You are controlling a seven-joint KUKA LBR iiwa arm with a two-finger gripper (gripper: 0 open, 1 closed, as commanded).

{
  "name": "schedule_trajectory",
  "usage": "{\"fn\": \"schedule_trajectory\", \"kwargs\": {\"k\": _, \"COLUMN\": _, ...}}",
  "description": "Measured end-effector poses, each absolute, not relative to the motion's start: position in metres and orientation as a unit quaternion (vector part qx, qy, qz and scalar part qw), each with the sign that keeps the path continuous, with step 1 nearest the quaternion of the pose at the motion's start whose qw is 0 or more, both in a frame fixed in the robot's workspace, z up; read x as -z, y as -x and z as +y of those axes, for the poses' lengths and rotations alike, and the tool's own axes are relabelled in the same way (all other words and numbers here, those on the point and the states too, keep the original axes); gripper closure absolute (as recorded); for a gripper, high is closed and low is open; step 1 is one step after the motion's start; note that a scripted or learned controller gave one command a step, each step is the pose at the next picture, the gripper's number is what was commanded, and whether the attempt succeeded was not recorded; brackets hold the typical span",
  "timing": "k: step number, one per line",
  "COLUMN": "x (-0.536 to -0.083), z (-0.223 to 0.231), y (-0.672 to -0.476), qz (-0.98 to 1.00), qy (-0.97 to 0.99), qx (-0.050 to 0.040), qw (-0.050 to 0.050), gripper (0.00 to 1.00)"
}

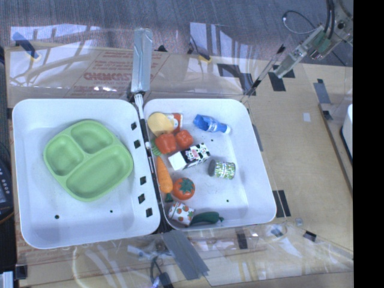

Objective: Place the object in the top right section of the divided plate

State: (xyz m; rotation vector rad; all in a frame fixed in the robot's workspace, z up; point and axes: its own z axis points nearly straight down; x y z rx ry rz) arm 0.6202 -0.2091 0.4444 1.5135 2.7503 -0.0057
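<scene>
The green divided plate (88, 159) lies in the left bin (36, 221), with two small sections at its upper side and one large section below. Nothing sits on the plate. The right bin (255, 185) holds several toy foods: a yellow fruit (159, 123), two red tomatoes (174, 141), a blue bottle (211, 125), a cow-print carton (189, 156), a green can (223, 170), a carrot (164, 174) and an orange-red fruit (183, 188). My gripper (288, 63) hangs at the upper right, outside and beyond the right bin's far corner, with nothing seen in it.
A small patterned can (180, 212) and a dark green cucumber (207, 218) lie at the right bin's near edge. A grey taped divider (142, 59) runs up from where the two bins meet. Bare bench lies right of the bins.
</scene>
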Motion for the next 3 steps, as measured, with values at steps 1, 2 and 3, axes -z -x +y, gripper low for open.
{"fn": "schedule_trajectory", "kwargs": {"k": 1, "x": -0.444, "z": -0.209, "y": -0.62, "qz": 0.876, "qy": -0.482, "qx": 0.0018, "qw": 0.001, "gripper": 0.0}}
{"fn": "schedule_trajectory", "kwargs": {"k": 2, "x": -0.454, "z": -0.208, "y": -0.622, "qz": 0.877, "qy": -0.48, "qx": 0.0023, "qw": 0.002, "gripper": 1.0}}
{"fn": "schedule_trajectory", "kwargs": {"k": 3, "x": -0.407, "z": -0.21, "y": -0.657, "qz": 0.81, "qy": -0.587, "qx": 0.0017, "qw": -0.002, "gripper": 1.0}}
